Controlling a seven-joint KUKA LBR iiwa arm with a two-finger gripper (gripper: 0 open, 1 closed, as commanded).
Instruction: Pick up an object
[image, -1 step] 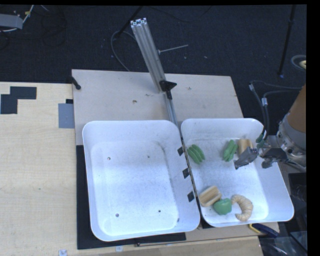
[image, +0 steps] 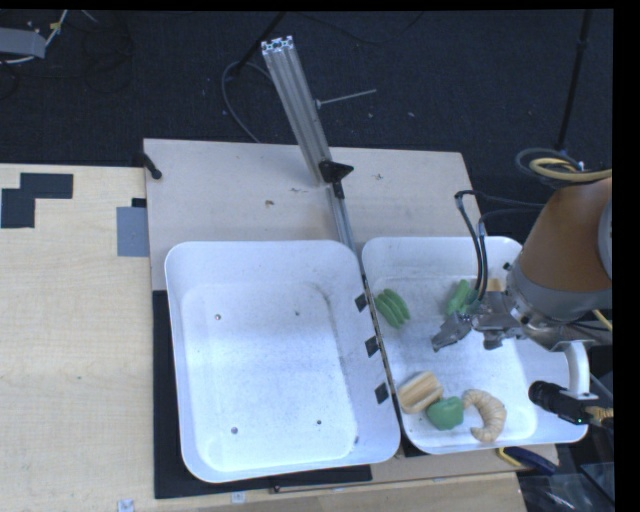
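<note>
The right bin (image: 440, 262) holds several small objects. A green ridged piece (image: 392, 307) lies near its left wall. Beside it to the right is a second green piece (image: 461, 295), partly behind the gripper. At the front lie a tan roll (image: 419, 390), a green lump (image: 445, 412) and a curved tan piece (image: 487, 413). My gripper (image: 468, 339) hangs over the middle of the right bin, just below the second green piece. Its fingers stand apart with nothing between them.
The left bin (image: 262, 355) sits beside the right one, and black clips join their shared wall. A metal rail (image: 303, 110) slants up from the bins' back edge. The arm's orange band (image: 565, 240) hangs over the right bin's right side.
</note>
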